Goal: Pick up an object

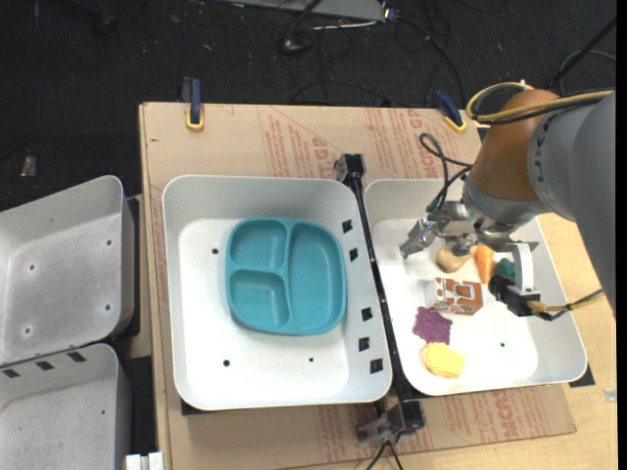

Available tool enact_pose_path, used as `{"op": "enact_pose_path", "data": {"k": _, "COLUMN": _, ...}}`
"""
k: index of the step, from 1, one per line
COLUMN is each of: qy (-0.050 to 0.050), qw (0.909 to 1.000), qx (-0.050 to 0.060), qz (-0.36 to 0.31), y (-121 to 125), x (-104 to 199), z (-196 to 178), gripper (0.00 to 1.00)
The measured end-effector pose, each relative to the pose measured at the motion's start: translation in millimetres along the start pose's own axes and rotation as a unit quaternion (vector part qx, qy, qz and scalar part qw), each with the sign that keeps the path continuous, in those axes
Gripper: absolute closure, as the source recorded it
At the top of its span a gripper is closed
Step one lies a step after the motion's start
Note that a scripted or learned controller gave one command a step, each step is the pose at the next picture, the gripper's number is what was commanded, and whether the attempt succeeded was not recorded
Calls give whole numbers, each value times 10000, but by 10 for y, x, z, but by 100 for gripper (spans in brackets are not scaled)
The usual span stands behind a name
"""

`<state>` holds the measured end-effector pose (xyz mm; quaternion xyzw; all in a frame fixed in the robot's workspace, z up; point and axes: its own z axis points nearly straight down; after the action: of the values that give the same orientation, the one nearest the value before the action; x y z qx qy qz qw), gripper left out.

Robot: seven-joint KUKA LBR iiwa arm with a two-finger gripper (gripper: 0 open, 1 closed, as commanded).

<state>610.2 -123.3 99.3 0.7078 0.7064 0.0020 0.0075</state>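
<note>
The bench (255, 130) carries two shallow white bins side by side. The left bin (186, 262) holds a teal divided plate (286, 275) with three compartments, lying flat near the bin's middle.

The right bin (549, 355) holds the loose objects. A small tan piece (451, 258) and an orange carrot-like piece (484, 262) lie close together toward the bin's far edge. Just nearer the front edge lies a brown-and-white block (458, 295). A purple piece (432, 325) lies beside it toward the bin's left wall. A yellow piece (443, 361) lies near the front-left corner.

The arm (549, 160) reaches over the far-right corner of the right bin. The gripper (446, 235) is positioned low over the far part of that bin, directly above the tan piece and the orange piece. How far the gripper is spread cannot be determined from this angle. No object is visibly clamped in it; every object appears to rest on the bin floor.
</note>
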Motion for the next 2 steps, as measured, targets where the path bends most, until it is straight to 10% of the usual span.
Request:
{"op": "enact_pose_path", "data": {"k": 1, "qy": 0, "qw": 10000, "qx": -30, "qz": 0, "y": 17, "x": 3, "z": -119, "gripper": 100}}
{"op": "enact_pose_path", "data": {"k": 2, "qy": 37, "qw": 10000, "qx": 45, "qz": -25, "y": 58, "x": 90, "z": -598, "gripper": 100}}
